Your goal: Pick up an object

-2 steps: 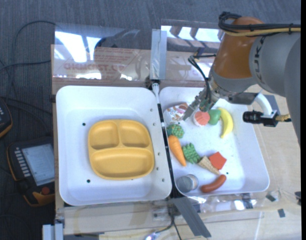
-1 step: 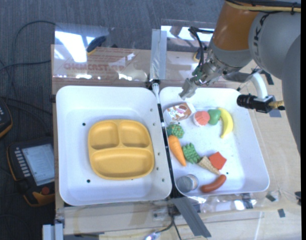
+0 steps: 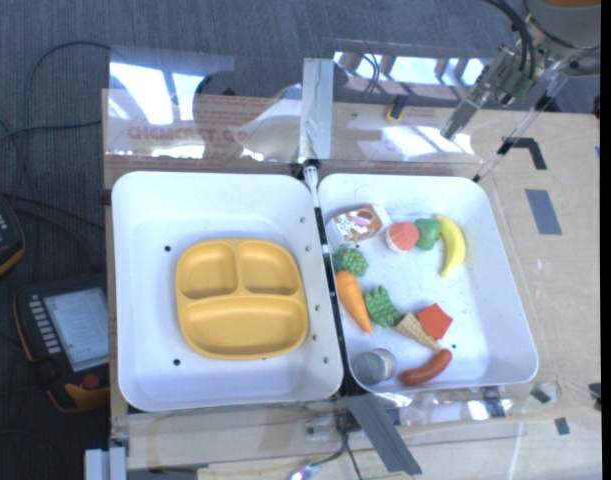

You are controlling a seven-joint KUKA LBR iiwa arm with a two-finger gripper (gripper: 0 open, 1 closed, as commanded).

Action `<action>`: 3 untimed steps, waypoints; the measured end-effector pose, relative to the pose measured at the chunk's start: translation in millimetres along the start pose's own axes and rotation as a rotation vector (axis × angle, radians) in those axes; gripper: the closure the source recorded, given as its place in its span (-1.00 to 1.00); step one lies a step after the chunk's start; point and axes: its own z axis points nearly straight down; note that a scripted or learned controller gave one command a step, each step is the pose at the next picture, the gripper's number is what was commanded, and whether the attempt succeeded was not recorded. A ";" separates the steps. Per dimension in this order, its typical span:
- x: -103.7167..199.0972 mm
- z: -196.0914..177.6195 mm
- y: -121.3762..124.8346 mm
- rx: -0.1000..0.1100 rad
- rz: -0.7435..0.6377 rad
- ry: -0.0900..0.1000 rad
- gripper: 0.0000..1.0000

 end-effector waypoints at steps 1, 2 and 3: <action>55.7 -6.8 21.0 -0.001 0.071 0.004 1.00; 96.7 -19.8 72.8 -0.002 0.129 0.004 1.00; 95.0 -36.2 104.4 0.001 0.339 0.003 1.00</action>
